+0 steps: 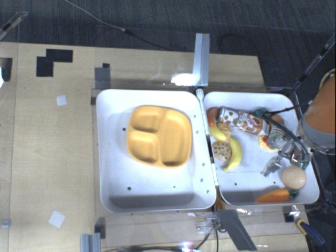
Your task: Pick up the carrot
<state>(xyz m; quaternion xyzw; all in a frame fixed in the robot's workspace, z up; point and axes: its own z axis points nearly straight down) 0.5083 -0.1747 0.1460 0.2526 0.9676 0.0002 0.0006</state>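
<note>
The carrot (273, 196) is orange with a small green stub at its right end. It lies flat along the front wall of the right bin (247, 185), near the front right corner. My gripper (282, 159) hangs over the right part of that bin, a short way behind the carrot and apart from it. It sits just left of a round beige ball-shaped item (294, 178). The arm with its orange band (321, 114) comes in from the right edge.
In the right bin lie a banana (231, 150), a round cookie (221, 150), a printed carton (242, 121) and small items at the back right (270, 135). The left bin (113, 156) holds a yellow divided plate (160, 135).
</note>
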